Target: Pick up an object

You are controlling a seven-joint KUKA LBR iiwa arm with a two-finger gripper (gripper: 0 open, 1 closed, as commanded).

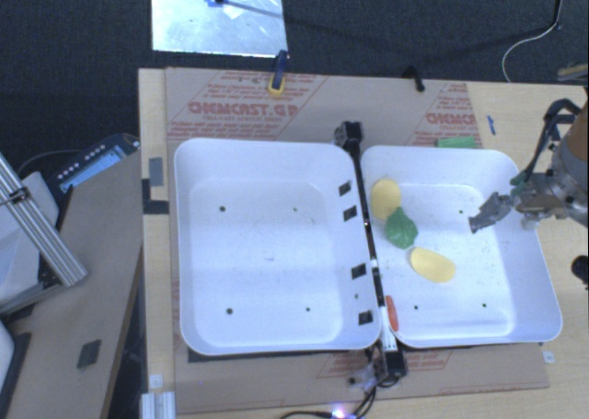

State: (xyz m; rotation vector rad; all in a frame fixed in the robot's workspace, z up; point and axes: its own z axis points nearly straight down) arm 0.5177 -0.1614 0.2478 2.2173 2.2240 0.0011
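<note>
far left, off the bench, a metal rail runs at a slant w/ a blue-grey handheld device lying just above it. top left of the bench, a shiny metal sheet lies on the dark floor. the bench itself is covered by a brown cardboard sheet w/ red print, and a small yellow clip sits at its top edge. on it the left bin is a shallow white tray w/ a few small dark dots on its floor. black clips run down the seam where the two bins touch. the right bin holds three things grouped near its left side: a yellow piece uppermost, a green piece just below and touching it, and a 2nd yellow oval piece lower right of the green one, close but apart from it as far as i can tell. a small orange bit lies by the seam lower down. a green tag sits on the cardboard just above the right bin. the gripper reaches in over the right bin's right half, well apart from the three pieces, nothing seen between its tips; can't tell if it's open or closed.
</note>
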